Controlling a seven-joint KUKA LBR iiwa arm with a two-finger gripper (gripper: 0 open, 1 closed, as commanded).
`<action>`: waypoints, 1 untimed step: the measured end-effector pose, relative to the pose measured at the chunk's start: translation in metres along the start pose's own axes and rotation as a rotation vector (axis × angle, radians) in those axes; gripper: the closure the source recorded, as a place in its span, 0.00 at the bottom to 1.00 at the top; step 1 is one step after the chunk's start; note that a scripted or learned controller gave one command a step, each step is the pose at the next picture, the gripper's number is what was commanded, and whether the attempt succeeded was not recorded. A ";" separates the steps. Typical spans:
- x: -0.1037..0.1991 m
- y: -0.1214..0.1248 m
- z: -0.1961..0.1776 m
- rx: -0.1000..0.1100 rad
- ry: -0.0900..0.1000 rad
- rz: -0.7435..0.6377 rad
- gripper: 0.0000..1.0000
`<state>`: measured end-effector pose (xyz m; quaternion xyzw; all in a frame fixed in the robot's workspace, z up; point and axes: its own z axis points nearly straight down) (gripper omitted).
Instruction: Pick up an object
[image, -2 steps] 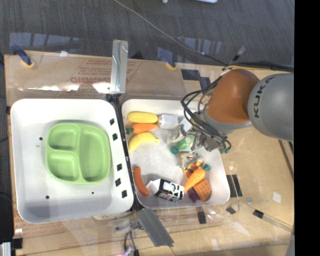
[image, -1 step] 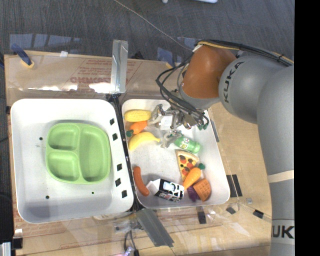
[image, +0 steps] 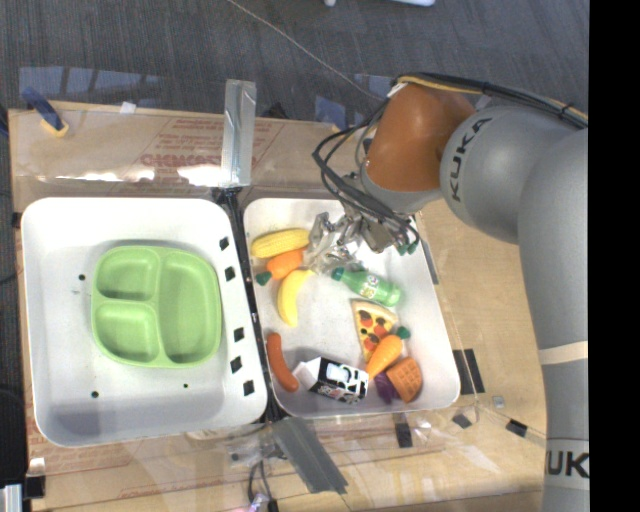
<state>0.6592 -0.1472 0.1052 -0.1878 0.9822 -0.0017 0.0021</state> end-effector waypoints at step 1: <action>0.022 -0.058 0.009 0.001 -0.005 -0.250 1.00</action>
